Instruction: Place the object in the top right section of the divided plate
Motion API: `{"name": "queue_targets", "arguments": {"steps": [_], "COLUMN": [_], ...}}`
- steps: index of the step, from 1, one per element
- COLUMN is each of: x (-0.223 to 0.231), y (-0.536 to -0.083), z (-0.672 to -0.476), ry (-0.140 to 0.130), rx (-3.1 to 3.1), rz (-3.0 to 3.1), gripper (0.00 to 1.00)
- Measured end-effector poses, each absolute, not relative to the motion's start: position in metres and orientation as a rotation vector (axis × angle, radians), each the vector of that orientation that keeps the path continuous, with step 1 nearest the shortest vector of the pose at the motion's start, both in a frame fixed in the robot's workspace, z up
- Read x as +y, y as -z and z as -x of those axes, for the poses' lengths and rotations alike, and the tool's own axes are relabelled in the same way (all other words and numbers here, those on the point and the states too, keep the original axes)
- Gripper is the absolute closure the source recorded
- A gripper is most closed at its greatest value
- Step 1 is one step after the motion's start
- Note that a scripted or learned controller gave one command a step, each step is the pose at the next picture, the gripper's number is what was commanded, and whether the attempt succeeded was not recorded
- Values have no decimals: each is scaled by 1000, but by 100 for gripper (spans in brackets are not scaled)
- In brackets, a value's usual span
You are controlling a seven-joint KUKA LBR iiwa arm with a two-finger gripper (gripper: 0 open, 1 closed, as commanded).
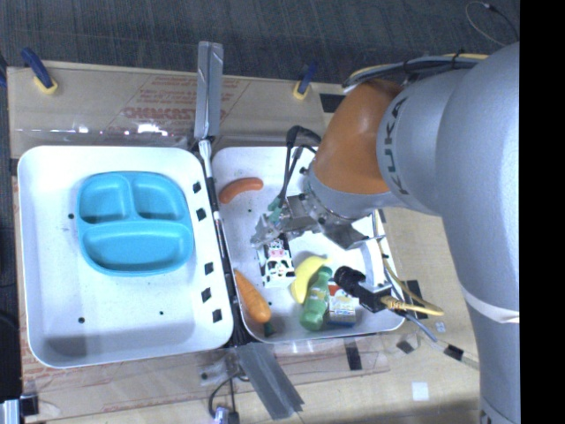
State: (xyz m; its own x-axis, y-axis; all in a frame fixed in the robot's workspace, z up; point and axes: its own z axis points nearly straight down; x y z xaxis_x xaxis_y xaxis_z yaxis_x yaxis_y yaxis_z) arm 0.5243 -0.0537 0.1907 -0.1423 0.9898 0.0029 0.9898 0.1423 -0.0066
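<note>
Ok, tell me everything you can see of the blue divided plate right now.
The divided plate is light blue and looks like moulded plastic, a rounded rectangle with raised ridges marking three sections: two smaller ones along the far side and one wide one along the near side. It lies flat, open side up, in the far half of the left bin, touching only the bin floor. I see nothing in any section.

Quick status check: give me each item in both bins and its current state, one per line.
divided plate: in left bin, its sections bare
sausage: lying loose, right bin
carrot: lying against bin's left wall
banana: resting on green bottle
cow-print carton: below gripper
gripper: over right bin, grasp unclear
</note>
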Motion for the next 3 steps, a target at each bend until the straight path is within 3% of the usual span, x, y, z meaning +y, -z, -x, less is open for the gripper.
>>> {"name": "queue_targets", "arguments": {"steps": [1,2,3], "x": [1,45,97], "y": [-191,-191,-193], "z": [-568,-628,-656], "ry": [-2,-1,0], "rx": [-2568,-2751,-2772], "rz": [1806,1516,1478], "gripper": [100,100,100]}}
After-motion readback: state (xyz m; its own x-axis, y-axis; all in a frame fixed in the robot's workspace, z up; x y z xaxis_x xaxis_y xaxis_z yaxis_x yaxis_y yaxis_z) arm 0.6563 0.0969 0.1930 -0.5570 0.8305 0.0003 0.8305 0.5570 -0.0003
